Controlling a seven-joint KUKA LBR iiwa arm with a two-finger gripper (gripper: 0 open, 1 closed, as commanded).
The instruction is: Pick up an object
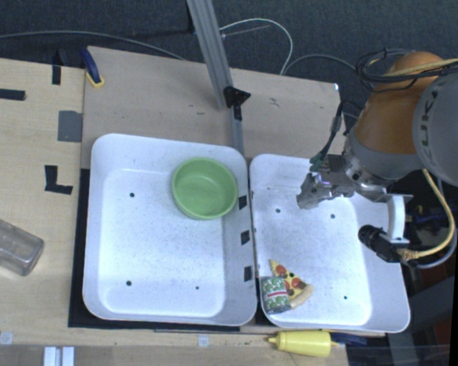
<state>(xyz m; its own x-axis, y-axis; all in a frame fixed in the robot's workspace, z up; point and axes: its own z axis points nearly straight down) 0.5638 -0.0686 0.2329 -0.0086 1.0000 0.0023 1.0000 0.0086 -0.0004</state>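
Note:
A green bowl (205, 187) sits in the left bin (114, 232), near its far right corner. A toy pizza slice (285, 288) with green and red toppings lies in the right bin (342, 250), by its near left corner. My gripper (312, 194) hangs over the far part of the right bin, well away from the pizza slice and to the right of the bowl. I see nothing between its fingers.
A yellow bottle (305, 343) lies on the bench just in front of the right bin. A clear plastic container (3, 242) rests at the far left. A grey pole (212, 43) slants down to the bins' far edge. Cables loop behind the right bin.

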